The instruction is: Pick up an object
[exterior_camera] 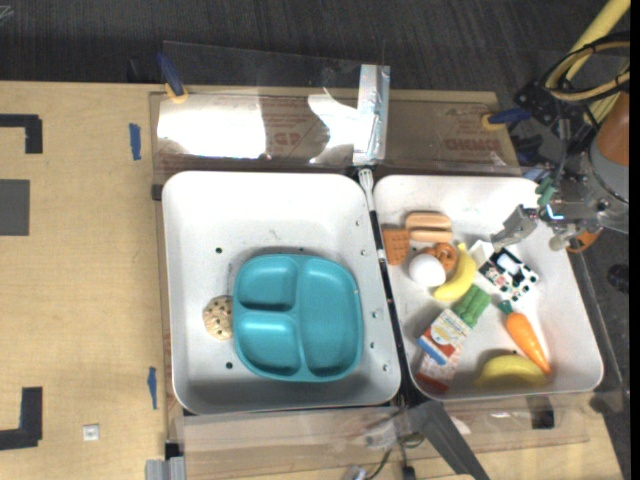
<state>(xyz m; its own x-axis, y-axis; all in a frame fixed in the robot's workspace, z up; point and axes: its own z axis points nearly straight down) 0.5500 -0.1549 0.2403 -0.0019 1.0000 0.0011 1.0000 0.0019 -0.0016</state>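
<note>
Gripper (522,222) seemingly above carton (507,272).

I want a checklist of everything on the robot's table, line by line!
Surface: two white bins side by side, left bin, right bin.
Job's things: right bin holds a hot dog, white ball, banana, carrot, lemon, carton, black-and-white block.
Clutter: teal divided plate and cookie in left bin.
Grippers: gripper above right bin's far corner.
Cables: yellow and black cables, upper right.
Surroundings: cardboard, blue tape.
</note>
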